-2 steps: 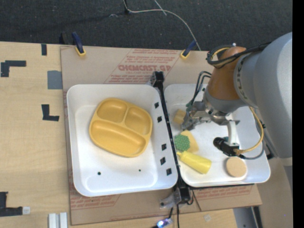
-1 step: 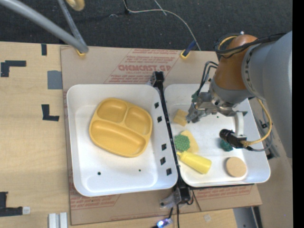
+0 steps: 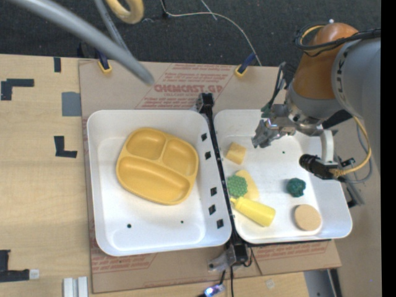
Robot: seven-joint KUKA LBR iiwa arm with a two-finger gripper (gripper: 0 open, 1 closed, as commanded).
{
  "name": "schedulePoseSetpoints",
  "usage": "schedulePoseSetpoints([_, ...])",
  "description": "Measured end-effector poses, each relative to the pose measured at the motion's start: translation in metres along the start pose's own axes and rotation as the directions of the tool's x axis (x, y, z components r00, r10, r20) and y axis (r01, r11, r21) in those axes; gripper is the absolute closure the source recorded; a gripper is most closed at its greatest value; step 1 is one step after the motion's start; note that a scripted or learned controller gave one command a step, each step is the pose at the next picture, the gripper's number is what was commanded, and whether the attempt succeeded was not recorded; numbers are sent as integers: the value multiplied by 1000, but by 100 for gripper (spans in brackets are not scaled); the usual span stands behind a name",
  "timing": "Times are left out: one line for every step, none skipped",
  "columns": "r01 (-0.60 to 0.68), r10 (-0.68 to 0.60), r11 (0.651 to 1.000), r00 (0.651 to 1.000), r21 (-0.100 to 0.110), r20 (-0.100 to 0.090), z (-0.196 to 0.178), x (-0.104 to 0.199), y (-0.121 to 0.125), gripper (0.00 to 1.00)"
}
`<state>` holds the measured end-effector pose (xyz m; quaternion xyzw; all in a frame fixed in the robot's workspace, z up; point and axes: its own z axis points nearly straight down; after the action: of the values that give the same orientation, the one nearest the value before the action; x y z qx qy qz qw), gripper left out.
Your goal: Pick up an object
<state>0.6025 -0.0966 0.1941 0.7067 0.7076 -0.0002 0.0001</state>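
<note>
hovering over the right bin [image 3: 328,231], the claw [image 3: 265,135] is hanging near the bin's upper middle; whether it is apart or together, i cannot tell. nothing is sitting in its grip. a pale yellow block [image 3: 235,153] is lying just left of and below it. a green broccoli piece [image 3: 237,186] is touching a yellow cylinder [image 3: 252,210]. a dark green lump [image 3: 296,187] and a tan disc [image 3: 307,217] are resting farther right. a yellow divided plate [image 3: 158,164] is lying in the left bin [image 3: 102,228].

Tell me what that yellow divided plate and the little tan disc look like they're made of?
The yellow divided plate looks like moulded plastic: uniform colour, smooth rounded compartment ridges, soft sheen. The round tan disc is matte and flat; it could be wood, cork or toy-food plastic, and the view leaves that open.
</note>
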Motion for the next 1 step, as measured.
schedulePoseSetpoints([0,0,1000,1000,0,0,-56,-9,0,100])
